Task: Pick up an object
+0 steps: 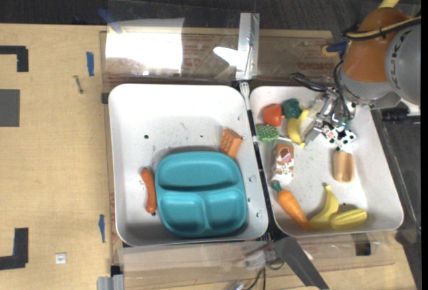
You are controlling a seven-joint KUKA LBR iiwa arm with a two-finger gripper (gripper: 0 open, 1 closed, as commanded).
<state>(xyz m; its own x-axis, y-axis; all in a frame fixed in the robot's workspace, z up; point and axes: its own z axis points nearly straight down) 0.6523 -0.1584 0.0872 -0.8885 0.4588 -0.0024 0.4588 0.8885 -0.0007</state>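
We see the claw (326, 118) low in the right bin (384, 168), among the toys at its far end; whether it grips anything we cannot tell; a yellow piece (295, 130) lies just left, the cow-spotted toy (342, 137) just right.

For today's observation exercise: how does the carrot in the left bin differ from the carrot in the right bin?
The left-bin carrot lies almost straight up the picture, beside the teal tray; the right-bin carrot lies slanted, near the banana. The left-bin carrot looks slimmer and redder; the right-bin carrot is fatter and brighter orange. Both lie flat on a bin floor.
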